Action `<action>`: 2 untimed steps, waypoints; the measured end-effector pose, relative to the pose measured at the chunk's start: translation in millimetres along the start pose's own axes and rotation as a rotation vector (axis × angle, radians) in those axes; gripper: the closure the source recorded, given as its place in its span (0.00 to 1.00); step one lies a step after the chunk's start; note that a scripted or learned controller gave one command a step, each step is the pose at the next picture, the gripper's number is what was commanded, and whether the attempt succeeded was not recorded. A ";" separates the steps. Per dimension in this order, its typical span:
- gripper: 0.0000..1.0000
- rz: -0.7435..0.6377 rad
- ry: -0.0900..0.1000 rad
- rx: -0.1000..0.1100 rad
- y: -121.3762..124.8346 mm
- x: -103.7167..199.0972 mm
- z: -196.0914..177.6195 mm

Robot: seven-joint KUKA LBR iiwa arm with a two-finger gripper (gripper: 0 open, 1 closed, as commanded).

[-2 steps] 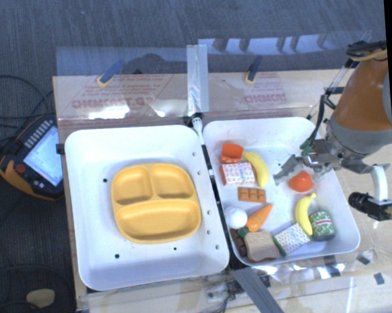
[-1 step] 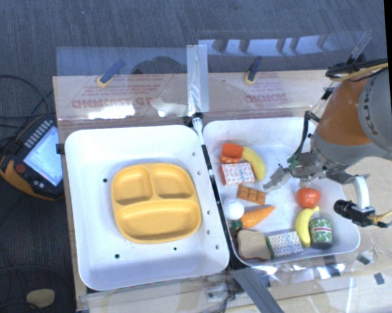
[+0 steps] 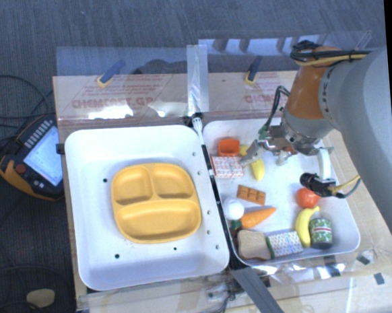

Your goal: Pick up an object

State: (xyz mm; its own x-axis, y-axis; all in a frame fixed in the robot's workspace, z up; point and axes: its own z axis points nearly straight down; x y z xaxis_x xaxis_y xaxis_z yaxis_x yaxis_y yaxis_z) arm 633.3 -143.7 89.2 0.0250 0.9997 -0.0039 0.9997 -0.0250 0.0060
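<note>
Camera view. Two white bins sit side by side on the desk. The left bin (image 3: 86, 215) carries a yellow divided plate (image 3: 156, 201) and nothing else of note. The right bin (image 3: 351, 238) holds all the toy food, so I take the yellow toy piece (image 3: 258, 170) near its upper middle as landmark.

Relative to that yellow piece:
- orange cup-like toy (image 3: 228, 146), up and to the left
- pink-and-white wafer packet (image 3: 226, 166), directly left, close by
- brown waffle block (image 3: 251, 195), just below
- white egg (image 3: 235, 210) and carrot (image 3: 258, 216), further below
- bread slice (image 3: 253, 244) and patterned packet (image 3: 284, 243), along the bin's near wall
- tomato (image 3: 307, 197), banana (image 3: 303, 226) and green can (image 3: 321, 231), below and to the right

Arm (image 3: 313, 96) reaches in from the right. End effector (image 3: 266, 147) sits low over the bin, just above and right of the yellow piece, very near it. Cannot tell whether it is released or clenched; the tip is too small and cluttered to read. Nothing is visibly gripped.

Progress, as a judgement: approach looks made, with the yellow piece the likeliest target. Grasp and lift are both left. Every item lies in the bin, none raised.
</note>
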 end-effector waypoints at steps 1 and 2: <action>1.00 -0.002 -0.004 0.000 0.3 -0.6 -10.0; 1.00 -0.098 0.002 0.006 9.9 -40.8 1.3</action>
State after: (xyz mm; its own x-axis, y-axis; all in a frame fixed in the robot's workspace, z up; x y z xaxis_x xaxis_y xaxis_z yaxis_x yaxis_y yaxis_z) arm 642.1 -184.8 88.1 -0.0729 0.9973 -0.0025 0.9973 0.0729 -0.0006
